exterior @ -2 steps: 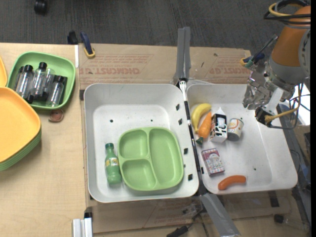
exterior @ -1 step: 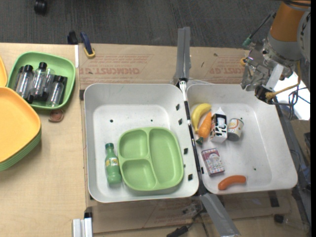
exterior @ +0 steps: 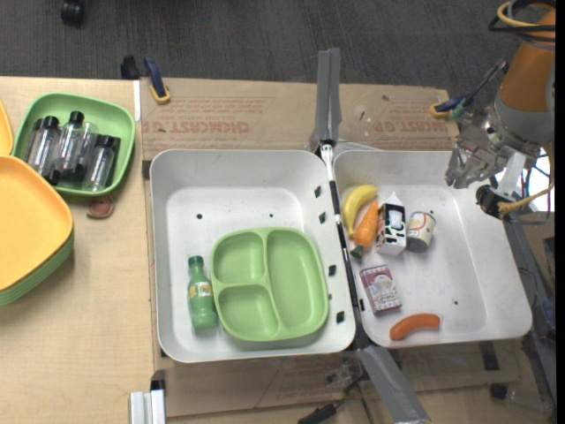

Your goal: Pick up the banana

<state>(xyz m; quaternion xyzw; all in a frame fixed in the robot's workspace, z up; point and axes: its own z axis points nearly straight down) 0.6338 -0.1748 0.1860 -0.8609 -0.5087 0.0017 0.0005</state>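
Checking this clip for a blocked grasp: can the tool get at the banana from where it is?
Probably yes. The banana lies uncovered in the right bin, though the carrot touches its side. The tool hangs over the bin's far right corner.

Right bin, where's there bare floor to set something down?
In the right bin, the floor is bare between the can and the right wall, above the sausage. It is crowded along the left wall: banana, carrot, milk carton, small box.

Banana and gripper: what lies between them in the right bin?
Camera view: bare white floor of the right bin separates banana from gripper; nothing lies on it.
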